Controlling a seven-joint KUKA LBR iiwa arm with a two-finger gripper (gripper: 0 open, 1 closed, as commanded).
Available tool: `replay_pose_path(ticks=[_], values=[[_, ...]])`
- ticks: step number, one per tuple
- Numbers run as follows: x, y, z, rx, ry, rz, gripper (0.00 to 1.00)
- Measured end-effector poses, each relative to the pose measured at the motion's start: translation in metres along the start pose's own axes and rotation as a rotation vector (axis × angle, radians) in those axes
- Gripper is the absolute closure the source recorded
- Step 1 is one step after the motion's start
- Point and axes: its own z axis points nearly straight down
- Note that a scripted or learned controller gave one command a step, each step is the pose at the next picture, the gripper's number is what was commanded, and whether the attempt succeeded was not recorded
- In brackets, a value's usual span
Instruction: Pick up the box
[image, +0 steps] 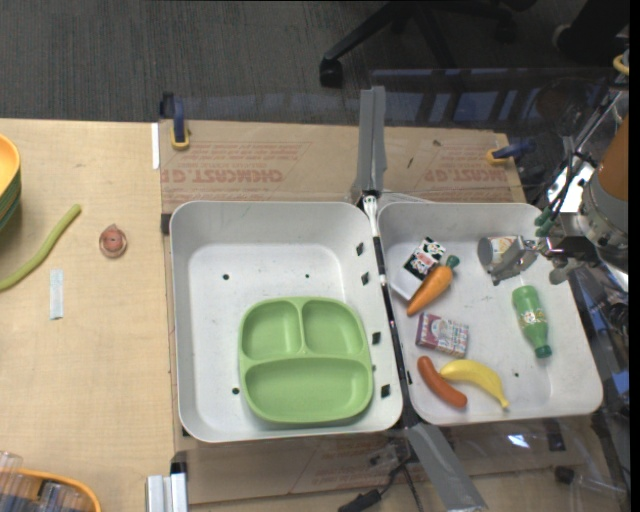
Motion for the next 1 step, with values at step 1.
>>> replay_pose_path(ticks=[1], values=[[0.0488, -0.0385, 0.0859, 0.000, 0.000, -0.134, 0.00]])
